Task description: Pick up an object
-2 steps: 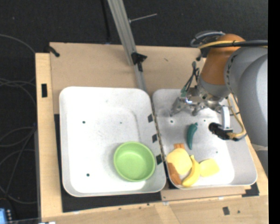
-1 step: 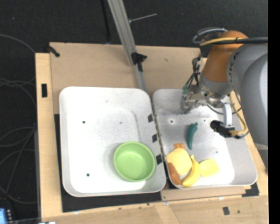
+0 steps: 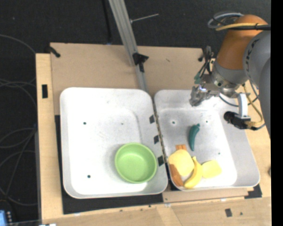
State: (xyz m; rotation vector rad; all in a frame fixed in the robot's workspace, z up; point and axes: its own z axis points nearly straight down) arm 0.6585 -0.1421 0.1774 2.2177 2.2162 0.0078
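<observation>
Nothing is picked up yet: the gripper [image 3: 198, 97] hangs at the upper right bin's [image 3: 236, 173] far edge, jaw state perhaps too blurred to tell; the teal pepper [image 3: 194, 135] lies below it, untouched

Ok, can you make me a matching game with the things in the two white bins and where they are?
Things:
1. green bowl
2. teal pepper
3. banana
4. gripper

Places:
A. middle of the right bin
B. above the far edge of the right bin
C. near part of the left bin
D. near edge of the right bin, among yellow things

Pairs: 1-C, 2-A, 3-D, 4-B
</observation>
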